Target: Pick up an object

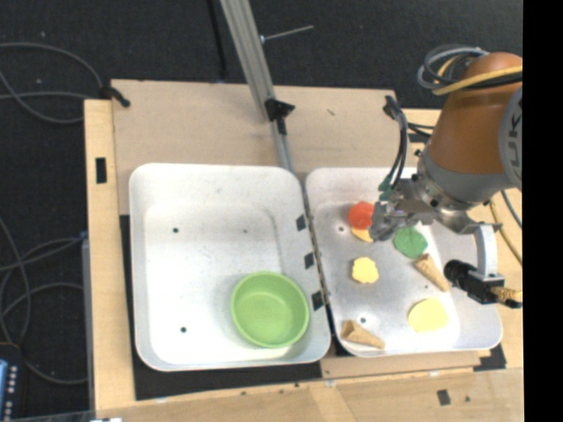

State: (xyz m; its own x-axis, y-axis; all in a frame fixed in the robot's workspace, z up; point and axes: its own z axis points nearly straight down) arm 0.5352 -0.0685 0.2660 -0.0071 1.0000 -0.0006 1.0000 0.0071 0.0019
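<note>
Below, tan bench [202, 126], black floor [106, 25], cables [35, 69].

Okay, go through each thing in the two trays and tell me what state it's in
Green bowl: upright, in the left tray.
Red and orange piece: in the right tray, beside the tool.
Green piece: lying flat.
Yellow flower shape: lying flat.
Yellow disc: lying flat.
Two cones: on their sides.

I see the gripper [385, 222] over the right bin [330, 236], a round toy [361, 214] just left of its fingers. Nearer me than the fingers: two flat pieces [365, 272] [427, 315] and two cones [430, 272] [362, 333]. Well left, a bowl [270, 309] in the left bin [176, 209].
</note>
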